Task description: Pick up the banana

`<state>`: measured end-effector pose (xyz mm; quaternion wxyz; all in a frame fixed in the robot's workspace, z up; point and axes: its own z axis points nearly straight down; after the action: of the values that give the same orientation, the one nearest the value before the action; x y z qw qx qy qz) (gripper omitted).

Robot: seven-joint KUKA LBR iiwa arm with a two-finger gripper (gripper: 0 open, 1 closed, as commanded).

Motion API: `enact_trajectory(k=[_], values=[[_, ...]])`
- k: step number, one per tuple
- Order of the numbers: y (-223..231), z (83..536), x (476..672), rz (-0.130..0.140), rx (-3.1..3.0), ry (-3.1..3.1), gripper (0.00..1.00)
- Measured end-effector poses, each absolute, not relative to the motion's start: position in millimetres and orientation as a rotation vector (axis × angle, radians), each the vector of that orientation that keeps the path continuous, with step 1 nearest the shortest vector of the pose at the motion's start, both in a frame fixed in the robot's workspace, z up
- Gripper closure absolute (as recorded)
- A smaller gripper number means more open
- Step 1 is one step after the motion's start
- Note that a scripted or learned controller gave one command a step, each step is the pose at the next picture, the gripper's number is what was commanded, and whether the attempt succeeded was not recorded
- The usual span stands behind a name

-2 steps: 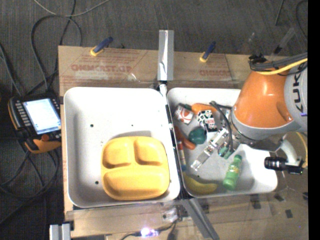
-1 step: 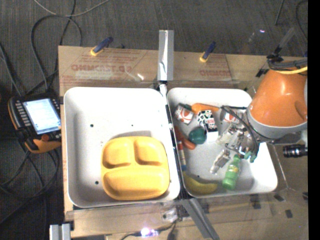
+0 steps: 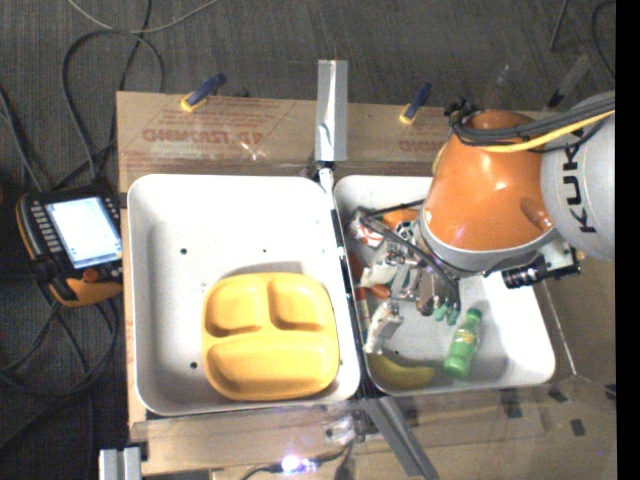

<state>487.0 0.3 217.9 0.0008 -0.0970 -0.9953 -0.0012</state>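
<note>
The banana (image 3: 404, 372) lies yellow and curved along the near wall of the right bin (image 3: 530, 353), partly in shadow. My gripper (image 3: 384, 316) hangs low over the left half of that bin, just above and slightly left of the banana. The grey arm with its orange band (image 3: 485, 193) covers much of the bin's far half. Nothing can be made out held in the gripper.
A green bottle (image 3: 463, 343) lies just right of the banana. A red-orange item (image 3: 372, 288) and other small clutter sit by the bin's left wall under the wrist. The left bin (image 3: 160, 228) holds a yellow divided tray (image 3: 270, 335). A handheld pendant (image 3: 75, 236) lies left of the bench.
</note>
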Motion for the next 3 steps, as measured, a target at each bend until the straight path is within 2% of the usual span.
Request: enact_trajectory(k=[1, 2, 3], values=[[71.9, 245.7, 524.2, -0.001, -0.626, -3.077, 0.0], [164.2, 97.9, 490.3, -0.016, -0.512, -3.115, 0.0], [120.1, 180.6, 491.6, 0.005, -0.807, -3.033, 0.0]])
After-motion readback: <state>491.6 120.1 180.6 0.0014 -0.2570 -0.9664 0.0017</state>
